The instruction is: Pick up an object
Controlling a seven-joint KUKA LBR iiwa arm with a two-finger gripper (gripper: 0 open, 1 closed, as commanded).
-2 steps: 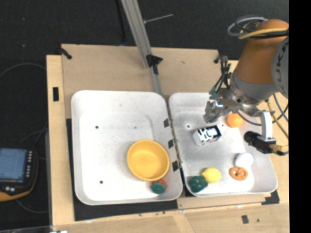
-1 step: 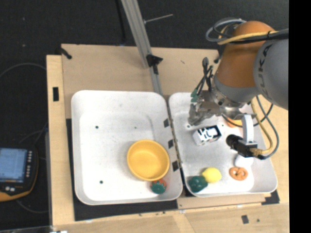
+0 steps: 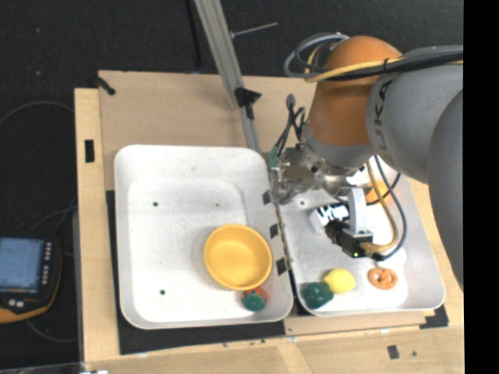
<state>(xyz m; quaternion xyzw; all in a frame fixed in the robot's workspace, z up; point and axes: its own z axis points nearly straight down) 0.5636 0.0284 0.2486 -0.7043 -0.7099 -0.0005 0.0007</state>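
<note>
My gripper hangs over the far left part of the right bin, close to the wall between the two bins, under the grey arm with its orange band. Nothing shows in its grasp. Along the right bin's near edge lie a dark green object, a yellow rounded object touching it, and a small orange ring-shaped object. In the left bin a yellow bowl stands upright near the front right, with a small teal and red object just in front of it.
A slanted metal pole rises from behind the bins toward the top of the view. A handheld screen device lies off the bench at the left. The bench board surrounds both bins.
</note>
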